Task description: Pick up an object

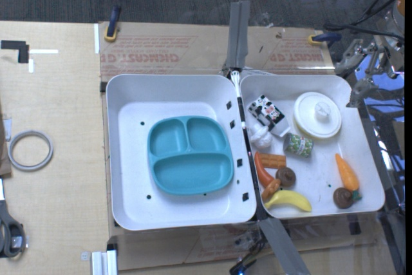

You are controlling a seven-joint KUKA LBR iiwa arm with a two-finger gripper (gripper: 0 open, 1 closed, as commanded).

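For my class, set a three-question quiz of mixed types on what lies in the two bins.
1. True or false: the teal divided plate lies in the left bin.
2. Which lies nearest the right bin's front edge? A) white lid B) banana C) black-and-white toy cow
3. Fill in: the carrot by the right wall is coloured ____.

Key: 1 true; 2 B; 3 orange.
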